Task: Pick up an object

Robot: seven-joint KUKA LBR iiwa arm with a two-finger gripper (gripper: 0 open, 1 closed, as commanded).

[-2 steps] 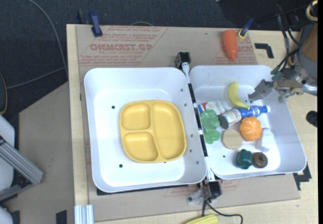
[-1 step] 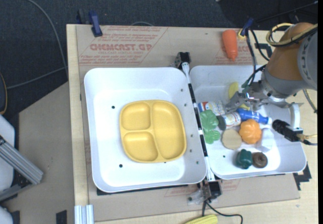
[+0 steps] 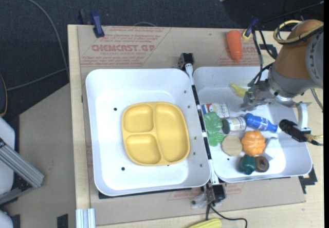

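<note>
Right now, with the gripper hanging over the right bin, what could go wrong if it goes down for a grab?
The gripper hovers near the yellow piece by the bin's back wall; it may hit that wall or slip off.

The toys sit packed together: blue bottle, small jar, orange pumpkin. A descent there could nudge the neighbours or catch two things at once.
</note>
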